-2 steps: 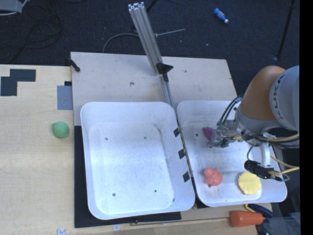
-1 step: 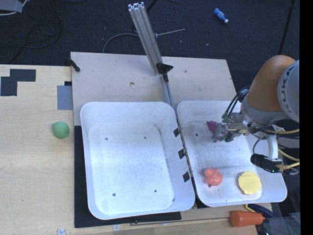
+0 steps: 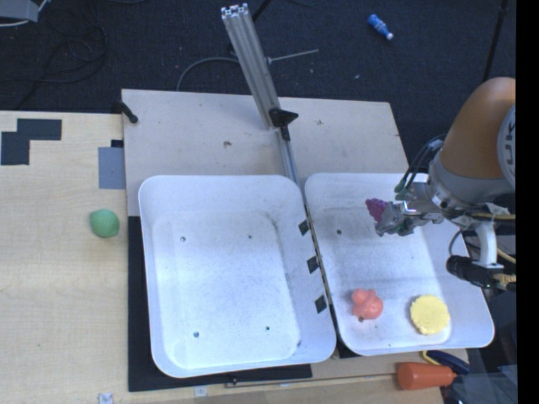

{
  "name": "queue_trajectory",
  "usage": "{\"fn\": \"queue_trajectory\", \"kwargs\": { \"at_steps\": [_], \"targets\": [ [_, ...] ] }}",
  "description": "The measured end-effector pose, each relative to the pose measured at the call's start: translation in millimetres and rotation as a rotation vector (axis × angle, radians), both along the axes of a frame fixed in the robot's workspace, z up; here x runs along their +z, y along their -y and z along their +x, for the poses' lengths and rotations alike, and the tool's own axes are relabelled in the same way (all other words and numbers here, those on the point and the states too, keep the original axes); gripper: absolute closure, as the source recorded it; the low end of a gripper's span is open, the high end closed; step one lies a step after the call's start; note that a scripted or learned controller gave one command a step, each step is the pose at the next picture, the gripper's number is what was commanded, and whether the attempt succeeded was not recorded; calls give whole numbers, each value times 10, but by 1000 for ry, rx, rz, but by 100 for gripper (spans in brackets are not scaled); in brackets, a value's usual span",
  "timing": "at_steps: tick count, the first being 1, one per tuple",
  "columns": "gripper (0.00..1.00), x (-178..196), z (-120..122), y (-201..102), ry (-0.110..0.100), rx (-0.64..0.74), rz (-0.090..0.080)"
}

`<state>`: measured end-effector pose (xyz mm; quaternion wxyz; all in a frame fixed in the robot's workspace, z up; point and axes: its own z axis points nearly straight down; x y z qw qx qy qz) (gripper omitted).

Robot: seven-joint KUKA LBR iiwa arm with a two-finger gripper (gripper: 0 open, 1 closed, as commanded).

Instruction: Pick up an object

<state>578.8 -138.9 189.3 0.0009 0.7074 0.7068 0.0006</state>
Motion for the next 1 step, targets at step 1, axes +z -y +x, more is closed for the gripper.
{"fn": "queue_trajectory", "kwargs": {
  "at_steps": [1],
  "targets": [
    [100,522,7,5,2,0,0]
  ]
}}
